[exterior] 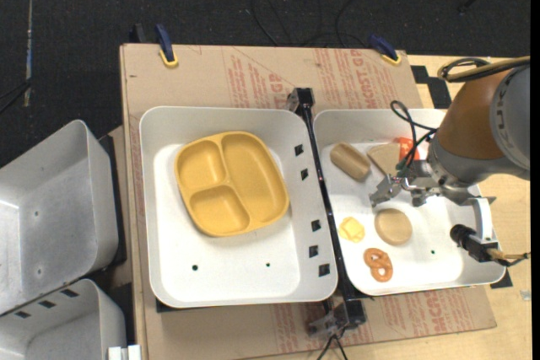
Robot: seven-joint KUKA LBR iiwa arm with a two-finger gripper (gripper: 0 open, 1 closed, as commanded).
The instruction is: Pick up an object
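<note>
— Gripper (396, 185) position? Fingers?
— Low in the right white bin (439, 261), just above the round tan cookie-shaped piece (393, 226); spread, pinching nothing.
— Step?
— Approach, probably; next it needs lowering and closing.

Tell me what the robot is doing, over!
Gripper low in right bin, nothing seen held. Round tan piece just below it, untouched. Bread roll, yellow bit, pretzel close by.

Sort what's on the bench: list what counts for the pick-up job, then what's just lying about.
For the job:
gripper
tan round piece
brown roll
yellow piece
orange pretzel
right bin

Lying about:
yellow divided plate
left bin
cardboard sheet
</note>
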